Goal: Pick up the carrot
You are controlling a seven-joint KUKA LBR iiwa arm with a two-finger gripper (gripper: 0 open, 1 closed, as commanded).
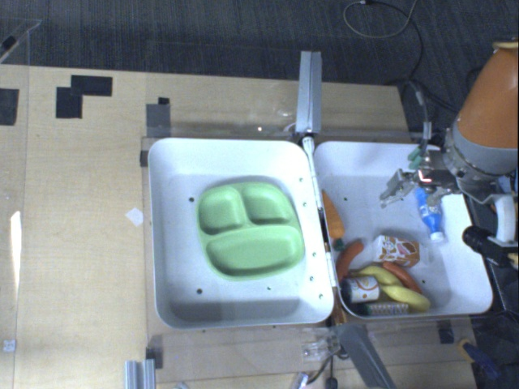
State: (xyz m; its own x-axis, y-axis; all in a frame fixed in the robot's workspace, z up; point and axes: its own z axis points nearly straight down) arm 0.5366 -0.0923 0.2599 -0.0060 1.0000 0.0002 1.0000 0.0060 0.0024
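Carrot (331, 217) lies along the left wall of the right bin (478, 298), orange, slim, pointing near to far, just beside the divider. My gripper (403, 185) hovers over the far middle of that bin, well apart from it, and I read the fingers as spread open with nothing between them. Near-side clutter sits below: a banana (397, 292), a red sausage-like piece (349, 255), a small carton (397, 250). A blue bottle (429, 215) lies under the wrist. The left bin (162, 241) holds a green divided tray (247, 227). I judge this the approach step, grasp not yet made. Next I'd need to swing left to the wall and descend, turning the fingers across the carrot; that wall leaves little room.
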